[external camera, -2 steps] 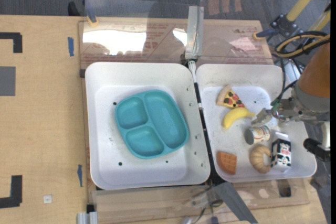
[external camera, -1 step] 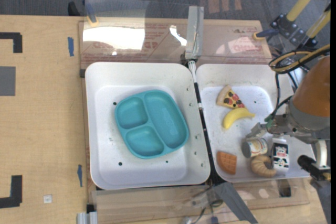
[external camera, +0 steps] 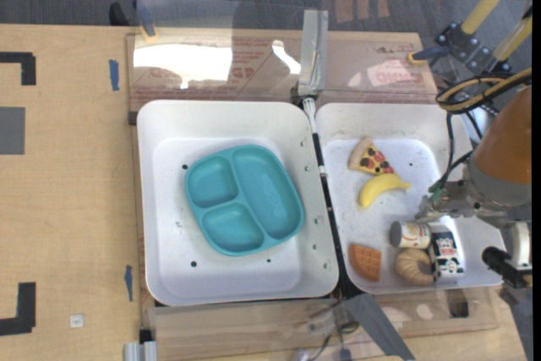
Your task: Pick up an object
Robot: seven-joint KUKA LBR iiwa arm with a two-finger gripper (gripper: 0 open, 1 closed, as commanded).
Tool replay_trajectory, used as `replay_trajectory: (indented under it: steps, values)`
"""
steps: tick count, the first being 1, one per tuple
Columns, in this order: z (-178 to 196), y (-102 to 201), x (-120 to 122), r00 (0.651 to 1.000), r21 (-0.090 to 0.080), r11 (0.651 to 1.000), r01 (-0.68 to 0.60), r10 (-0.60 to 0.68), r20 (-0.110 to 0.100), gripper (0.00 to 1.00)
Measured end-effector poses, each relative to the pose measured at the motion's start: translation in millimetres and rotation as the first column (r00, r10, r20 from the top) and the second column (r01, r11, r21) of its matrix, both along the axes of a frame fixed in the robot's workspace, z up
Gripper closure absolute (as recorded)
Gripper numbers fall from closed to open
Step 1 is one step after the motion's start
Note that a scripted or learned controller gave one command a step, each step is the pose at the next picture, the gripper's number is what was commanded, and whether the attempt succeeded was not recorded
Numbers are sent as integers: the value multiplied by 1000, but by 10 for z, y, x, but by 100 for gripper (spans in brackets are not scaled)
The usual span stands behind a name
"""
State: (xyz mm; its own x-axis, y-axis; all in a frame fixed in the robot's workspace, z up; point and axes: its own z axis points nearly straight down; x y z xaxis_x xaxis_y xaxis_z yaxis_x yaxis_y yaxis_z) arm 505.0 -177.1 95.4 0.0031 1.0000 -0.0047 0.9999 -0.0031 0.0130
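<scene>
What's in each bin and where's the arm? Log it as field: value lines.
left bin: teal divided plate
right bin: pizza slice toy, banana, waffle, croissant, small can, carton
arm: over right bin's right side
gripper: above the can and carton; grip unclear

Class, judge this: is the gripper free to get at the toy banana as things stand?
Probably yes. The banana lies apart from the pizza slice, uncovered, and the gripper is just beside it.
</scene>
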Motion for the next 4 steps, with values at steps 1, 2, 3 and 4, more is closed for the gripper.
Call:
replay_trajectory:
  steps: [1, 2, 3, 4]
  values:
    - [-75, 700, 406, 1000, 1, 1000, -5, 5, -1, 100]
    - [-81, 699, 403, 1000, 2, 1000, -4, 4, -2, 0]
    - [-88, 817, 996, 1000, 2, 1000, -5, 5, -5, 0]
    - [1, 815, 1010, 1000, 1, 1000, -6, 6, -4, 100]
